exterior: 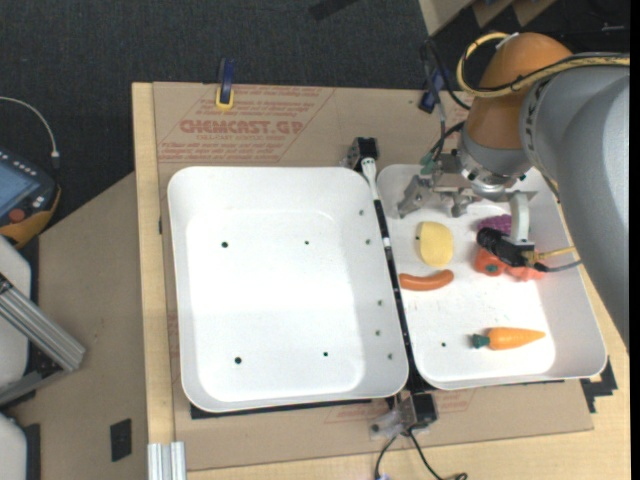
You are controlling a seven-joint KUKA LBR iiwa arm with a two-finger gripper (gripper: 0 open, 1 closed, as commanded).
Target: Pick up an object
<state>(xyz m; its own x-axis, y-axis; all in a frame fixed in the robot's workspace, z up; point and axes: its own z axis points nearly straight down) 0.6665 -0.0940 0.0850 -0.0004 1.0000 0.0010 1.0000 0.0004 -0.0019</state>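
Counter point(150, 268) of brown board seen from above at a slant, carrying two shallow white bins side by side. Left bin point(190, 298) has a bare white floor marked by a few small dark dots. Right bin point(570, 353) holds four small objects and receives the grey arm point(590, 158), which enters from the right with its orange band point(515, 73) above the wrist.

Hand point(437, 196) sits over the far part of the right bin, near the wall shared with the left bin; its metal fingers point(412, 198) stand apart, with nothing between them. It is just above a pale yellow potato-like piece point(435, 243) but separate from it. That piece is a rounded oval whose long axis runs roughly from the far edge toward the near edge.

Sausage-shaped orange-red piece point(427, 280) lies just nearer than the yellow piece, its long axis running left to right, parallel to the near edge of the bin. Toy carrot point(512, 339) lies near the front edge, also set left to right, with its green stem end at the left and its tapered tip pointing right. Purple and orange-red cluster point(500, 253) lies to the right of the yellow piece, partly under the arm; its exact shape cannot be made out.
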